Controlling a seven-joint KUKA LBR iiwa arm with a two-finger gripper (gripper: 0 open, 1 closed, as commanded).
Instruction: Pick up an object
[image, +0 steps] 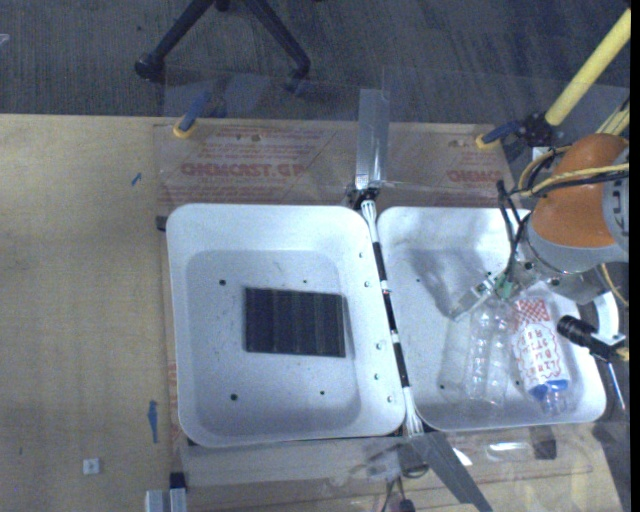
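In the right bin (420, 240) lie two clear plastic bottles side by side. One is plain and transparent (484, 356). The other carries a red-and-white label and a blue cap (540, 360) and rests near the bin's right wall. My gripper (482, 296) reaches in from the right and hangs low, just above the top end of the plain bottle. The arm's orange band (585, 190) sits over the bin's right rim. A flat dark ribbed rectangle (295, 322) lies in the middle of the left bin (200, 240).
A metal divider (385, 300) with white cable runs between the bins. A yellow pole (595, 62) and clamps stand at the back right. Black cables (590, 335) hang beside the right bin's edge.
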